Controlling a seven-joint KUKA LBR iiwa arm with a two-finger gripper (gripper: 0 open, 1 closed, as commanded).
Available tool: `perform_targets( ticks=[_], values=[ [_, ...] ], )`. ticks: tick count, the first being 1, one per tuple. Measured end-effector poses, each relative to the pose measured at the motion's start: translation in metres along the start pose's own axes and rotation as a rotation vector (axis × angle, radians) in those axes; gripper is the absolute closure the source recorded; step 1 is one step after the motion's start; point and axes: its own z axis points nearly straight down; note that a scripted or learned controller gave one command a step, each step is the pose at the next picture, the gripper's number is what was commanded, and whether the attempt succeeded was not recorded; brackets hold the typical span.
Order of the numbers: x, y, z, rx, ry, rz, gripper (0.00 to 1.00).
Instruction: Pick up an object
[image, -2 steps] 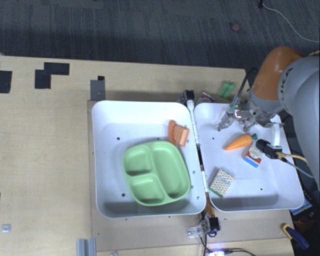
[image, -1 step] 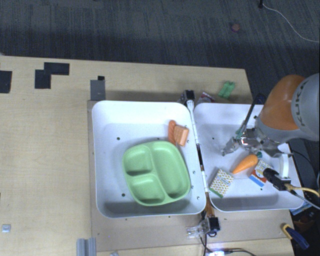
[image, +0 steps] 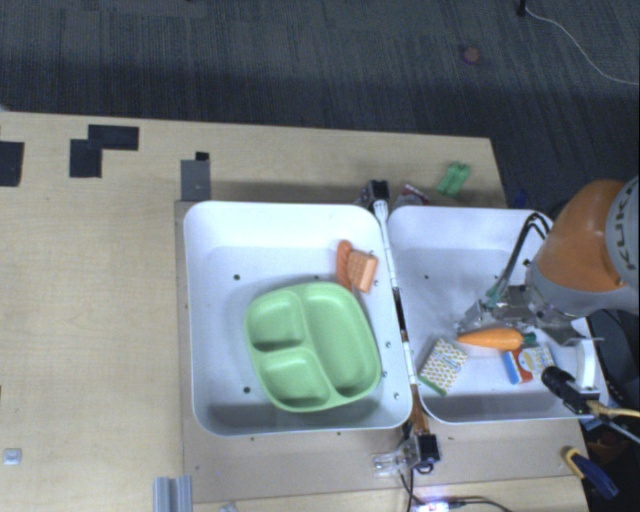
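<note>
arm (image: 600, 240): cut off at right edge | tool (image: 497, 322): fingers indistinct | blue item (image: 516, 368): too small to identify

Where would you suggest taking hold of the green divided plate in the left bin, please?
I would grip the green divided plate by its raised outer rim, probably the upper right edge nearest the orange block, coming straight down from above. It lies flat on the floor of the left bin, so only the thin rim offers the pincer anything to close on.
</note>
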Motion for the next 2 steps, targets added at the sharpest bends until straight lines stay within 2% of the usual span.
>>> perform_targets(
  ticks=[1,2],
  values=[
    [-0.024,0.079,0.002,0.003,0.001,-0.003,0.0],
    [-0.02,-0.025,-0.002,0.006,0.002,0.0,0.0]
  ],
)
